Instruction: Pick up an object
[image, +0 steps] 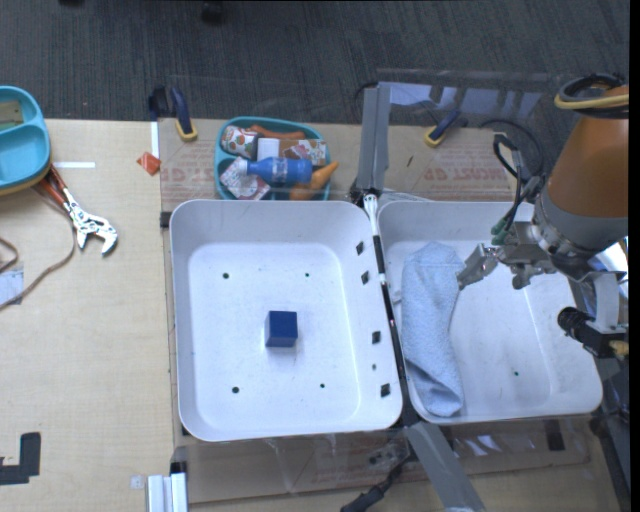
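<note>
A small blue cube (282, 328) sits near the middle of the left white bin (200, 400). A pale blue towel (430, 320) lies crumpled along the left side of the right white bin (540, 400). My gripper (497, 272) hangs over the right bin, just right of the towel's upper edge, below the orange wrist band. Its fingers (472, 270) are spread apart with nothing between them. It is far from the cube.
A teal basket (272, 160) of small packages stands behind the left bin. A blue dish (20, 135) and a wrench (90, 230) lie on the bench at far left. A metal divider (375, 150) and clamps stand behind the bins.
</note>
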